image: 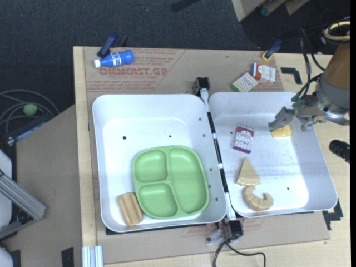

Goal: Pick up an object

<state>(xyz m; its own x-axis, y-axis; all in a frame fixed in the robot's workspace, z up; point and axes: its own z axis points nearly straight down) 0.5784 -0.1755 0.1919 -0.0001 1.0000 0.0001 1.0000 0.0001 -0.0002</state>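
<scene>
We see gripper (289, 118) low over right bin (311, 188), near its far right corner. Fingers spread, nothing clamped between them. Yellow block (281, 131) lies just below fingertips, touching or nearly, can't tell which. Same bin: maroon card (243, 138), cheese wedge (247, 173), croissant (258, 199). Left bin (111, 121): green divided plate (169, 181), bread piece (129, 208) beside it.

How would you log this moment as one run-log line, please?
gripper: over right bin, at yellow block | grasp: unclear | left bin: green tray
</scene>
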